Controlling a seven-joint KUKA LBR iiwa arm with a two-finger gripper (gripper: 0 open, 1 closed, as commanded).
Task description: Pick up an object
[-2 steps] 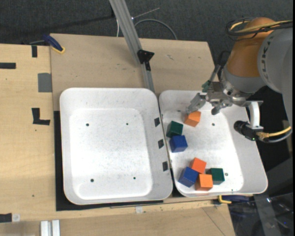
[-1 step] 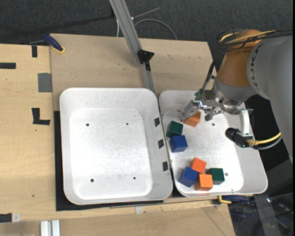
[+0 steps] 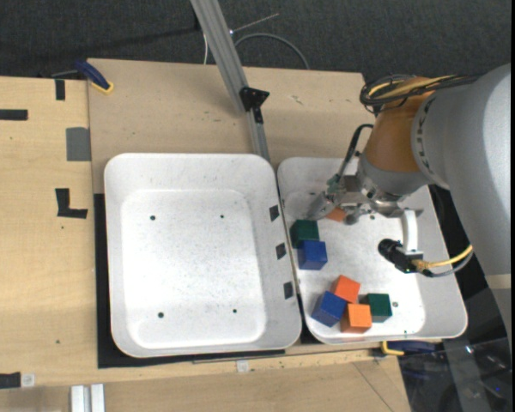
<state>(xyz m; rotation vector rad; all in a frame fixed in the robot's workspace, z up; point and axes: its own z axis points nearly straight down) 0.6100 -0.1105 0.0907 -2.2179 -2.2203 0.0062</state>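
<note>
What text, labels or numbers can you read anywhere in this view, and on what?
None can be read.
The blocks in the right bin have plain faces.
The black marks on the bench are tape shapes, not letters.
The arm and gripper show no legible marking.

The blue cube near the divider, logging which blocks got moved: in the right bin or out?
In. The blue cube lies on the right bin floor, touching the green cube.
</note>
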